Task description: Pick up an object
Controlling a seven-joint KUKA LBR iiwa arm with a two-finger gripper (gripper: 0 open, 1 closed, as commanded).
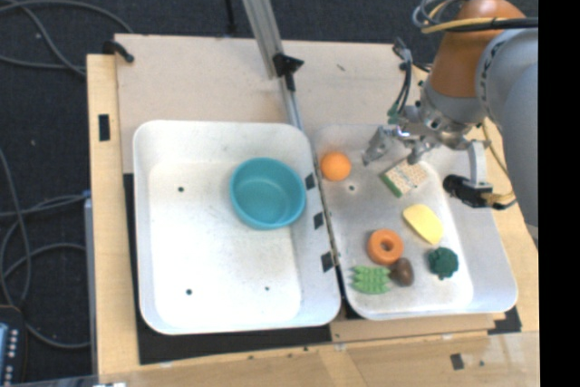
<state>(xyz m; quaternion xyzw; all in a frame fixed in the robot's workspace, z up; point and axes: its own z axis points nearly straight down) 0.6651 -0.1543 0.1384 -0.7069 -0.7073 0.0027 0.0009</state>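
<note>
While the grey arm reaches in from the right of the frame, its gripper [396,149] is seen over the right white bin [480,285], fingers spread, just above a small cream-and-green block [404,178]. Nothing is pinched. An orange ball [335,166] lies left; a round blue bowl [267,192] sits in the left white bin [181,285].
</note>
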